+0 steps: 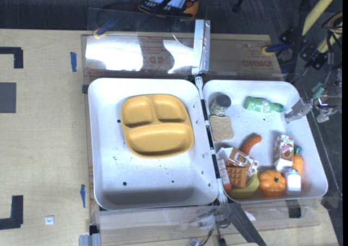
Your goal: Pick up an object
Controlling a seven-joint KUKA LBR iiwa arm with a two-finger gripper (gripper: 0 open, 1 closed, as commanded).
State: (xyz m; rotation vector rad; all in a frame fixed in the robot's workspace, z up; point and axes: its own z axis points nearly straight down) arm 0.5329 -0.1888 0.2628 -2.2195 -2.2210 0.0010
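Camera view shows the gripper (300, 110) waiting over the right bin (318, 147), maybe to grab the green bottle (263, 105); I cannot tell its state.

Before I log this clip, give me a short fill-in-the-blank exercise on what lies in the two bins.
1. The yellow three-compartment plastic plate lies alone in the ___ white bin.
2. The green oblong toy lies near the right white bin's ___ wall.
3. The small orange toy pumpkin sits near that bin's ___ edge.
4. The robot gripper hangs over the right bin's ___ rim.

Missing words: left; far; near; right
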